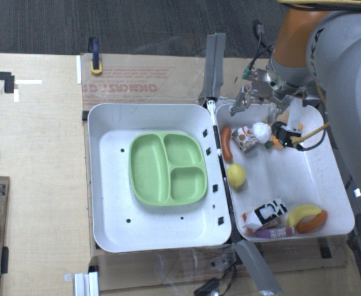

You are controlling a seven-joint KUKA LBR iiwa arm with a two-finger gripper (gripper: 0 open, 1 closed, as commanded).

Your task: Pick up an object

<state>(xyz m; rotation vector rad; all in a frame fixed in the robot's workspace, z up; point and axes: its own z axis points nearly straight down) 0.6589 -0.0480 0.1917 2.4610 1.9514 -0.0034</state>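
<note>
We see the pincer [254, 100] low over the far end of the right bin [328, 165], but we cannot tell how it stands or whether it grips anything. Just beside it lie a small printed cup [245, 139] and a red sausage [227, 143]. Nearer us sit a lemon [236, 175], a banana [305, 214] and a black-and-white carton [268, 211]. The left bin [106, 184] carries a green divided plate [168, 168].
</note>
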